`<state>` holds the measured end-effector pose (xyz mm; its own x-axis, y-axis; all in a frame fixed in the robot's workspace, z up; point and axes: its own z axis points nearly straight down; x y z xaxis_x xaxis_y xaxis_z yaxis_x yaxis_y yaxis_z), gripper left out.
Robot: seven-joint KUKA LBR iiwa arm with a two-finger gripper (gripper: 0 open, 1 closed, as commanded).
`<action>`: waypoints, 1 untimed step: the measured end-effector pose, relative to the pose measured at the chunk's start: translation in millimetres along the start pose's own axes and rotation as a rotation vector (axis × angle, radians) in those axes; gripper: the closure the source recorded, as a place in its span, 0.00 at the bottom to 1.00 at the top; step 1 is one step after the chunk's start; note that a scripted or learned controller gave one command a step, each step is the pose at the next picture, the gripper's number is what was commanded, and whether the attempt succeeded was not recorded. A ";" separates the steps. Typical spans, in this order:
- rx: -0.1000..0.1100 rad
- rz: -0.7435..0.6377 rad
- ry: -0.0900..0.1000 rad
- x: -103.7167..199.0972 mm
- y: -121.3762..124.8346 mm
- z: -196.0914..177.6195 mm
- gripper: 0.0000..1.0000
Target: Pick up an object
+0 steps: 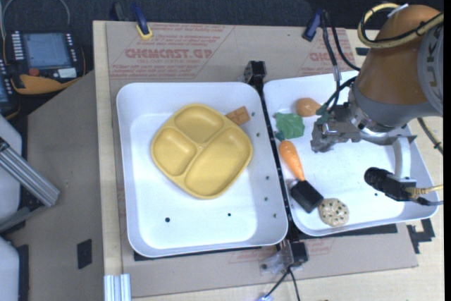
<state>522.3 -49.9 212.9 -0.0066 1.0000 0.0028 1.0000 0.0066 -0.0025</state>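
My gripper [325, 137] hangs over the right bin [366, 222], in its left-middle part. Just left of it lies a green crumpled piece [289, 125], and a round orange-tan item [307, 107] sits at the bin's back, up and left of the gripper. An orange carrot [291, 159] lies by the bin's left wall, below and left of the gripper. A black block [306, 195] and a speckled cookie [333, 211] rest near the bin's front edge. I see nothing held by the gripper.
The left bin [141, 222] holds a yellow divided plate [202, 149] with a small brown block [239, 115] at its upper right corner. The arm covers the right bin's far right side. A black clamp [255, 71] sits between the bins at the back.
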 end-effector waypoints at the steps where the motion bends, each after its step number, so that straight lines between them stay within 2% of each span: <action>1: 0.000 0.000 0.000 56.4 1.1 5.5 1.00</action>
<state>522.9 6.5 207.6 -0.0067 1.0000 0.0028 1.0000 0.0067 -0.0029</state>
